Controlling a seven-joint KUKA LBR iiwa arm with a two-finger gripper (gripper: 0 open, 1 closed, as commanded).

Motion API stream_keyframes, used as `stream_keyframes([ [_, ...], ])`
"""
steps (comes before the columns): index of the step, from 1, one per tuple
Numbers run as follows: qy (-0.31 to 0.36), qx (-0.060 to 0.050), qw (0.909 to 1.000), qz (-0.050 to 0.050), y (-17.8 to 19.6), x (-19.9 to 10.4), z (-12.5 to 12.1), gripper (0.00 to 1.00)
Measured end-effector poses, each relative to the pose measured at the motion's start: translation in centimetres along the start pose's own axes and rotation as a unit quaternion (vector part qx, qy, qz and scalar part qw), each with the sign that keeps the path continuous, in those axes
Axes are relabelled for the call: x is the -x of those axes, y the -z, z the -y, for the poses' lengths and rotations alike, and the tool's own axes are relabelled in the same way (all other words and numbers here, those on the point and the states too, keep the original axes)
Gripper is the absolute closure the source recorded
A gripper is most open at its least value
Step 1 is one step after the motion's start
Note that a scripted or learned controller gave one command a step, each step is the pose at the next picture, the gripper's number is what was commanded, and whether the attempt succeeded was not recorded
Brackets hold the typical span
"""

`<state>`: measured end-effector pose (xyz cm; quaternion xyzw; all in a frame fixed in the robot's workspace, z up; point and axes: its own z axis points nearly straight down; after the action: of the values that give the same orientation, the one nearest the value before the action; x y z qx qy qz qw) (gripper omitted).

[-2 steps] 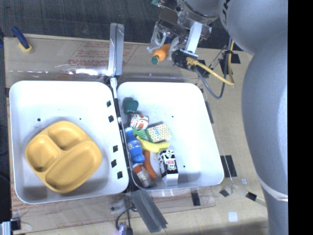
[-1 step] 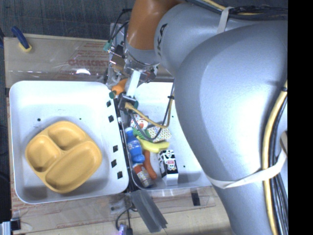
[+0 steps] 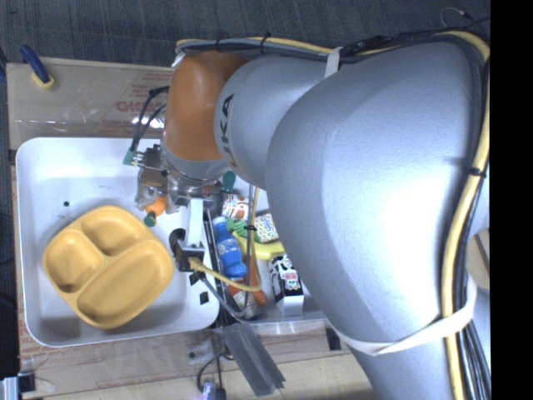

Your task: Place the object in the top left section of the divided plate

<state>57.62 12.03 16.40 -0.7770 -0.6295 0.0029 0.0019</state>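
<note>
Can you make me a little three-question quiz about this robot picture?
1. True or false: the yellow divided plate has food in its sections.
2. Which bin holds the plate? A) the left white bin B) the right one
3. What colour is the bottle lying among the clutter under the arm?

Key: 1 false, all three sections look bare. 2 A. 3 blue.

Place: a robotics lab or test cell.
Arm: a large grey industrial arm (image 3: 366, 198) with an orange band and bundled cables fills the bench.
Bench: wooden board (image 3: 92, 98) under shallow white bins (image 3: 33, 223), over dark carpet-like flooring.
Props: a yellow divided plate (image 3: 104, 265) and jumbled small toy-like items (image 3: 250, 248), staged rather than domestic.
</note>
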Motion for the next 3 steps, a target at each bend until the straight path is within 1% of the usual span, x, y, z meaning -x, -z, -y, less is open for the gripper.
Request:
stream_keyframes([
  [1,0.015,0.001,0.9999,0.000,-2.1,-6.2,6.4,1.00],
  [2,0.016,0.000,0.9999,0.001,-1.1,-6.0,6.3,1.00],
  [3,-0.118,0.000,0.9931,0.000,0.3,-2.7,9.9,1.00],
])
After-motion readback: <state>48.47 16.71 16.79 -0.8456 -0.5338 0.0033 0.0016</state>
